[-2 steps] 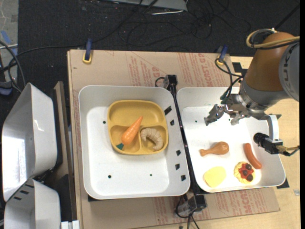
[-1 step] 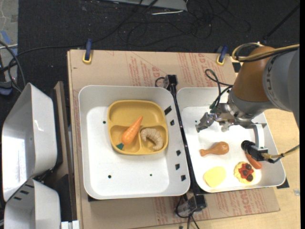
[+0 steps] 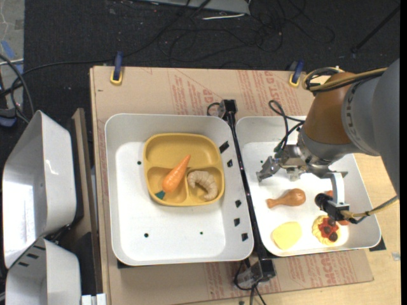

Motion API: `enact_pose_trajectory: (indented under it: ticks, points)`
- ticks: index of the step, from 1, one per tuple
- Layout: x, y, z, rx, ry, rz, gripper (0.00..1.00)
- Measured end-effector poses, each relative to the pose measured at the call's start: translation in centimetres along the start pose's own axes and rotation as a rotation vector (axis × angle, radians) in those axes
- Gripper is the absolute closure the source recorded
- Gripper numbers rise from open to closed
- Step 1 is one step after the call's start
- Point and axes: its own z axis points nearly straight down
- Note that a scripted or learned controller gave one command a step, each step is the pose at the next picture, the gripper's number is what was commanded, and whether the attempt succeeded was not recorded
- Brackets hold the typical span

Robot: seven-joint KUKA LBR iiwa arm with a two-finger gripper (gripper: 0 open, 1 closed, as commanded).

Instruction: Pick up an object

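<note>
Two white bins sit side by side on my bench, and the pick is not yet made. From my remote station I see the gripper (image 3: 270,168) hanging over the right bin (image 3: 254,132), its fingers apparently spread apart with nothing between them. A toy drumstick (image 3: 287,199) lies on the bin floor at about five o'clock from the gripper, near it but apart. At six o'clock from the drumstick rests a yellow disc (image 3: 287,235), and at three o'clock from that disc a red-and-yellow piece (image 3: 329,230). Over in the left bin (image 3: 127,234), a yellow divided plate (image 3: 156,148) holds a carrot (image 3: 176,174) and a shrimp (image 3: 204,183) in separate compartments. I judge the drumstick the nearest candidate; descent, closing and lifting all remain.
</note>
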Motion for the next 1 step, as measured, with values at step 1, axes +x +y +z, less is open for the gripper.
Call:
enact_pose_trajectory:
  ticks: [1]
  points:
    - [-0.01,0.1,-1.22,-0.004,-0.001,0.001,1.0]
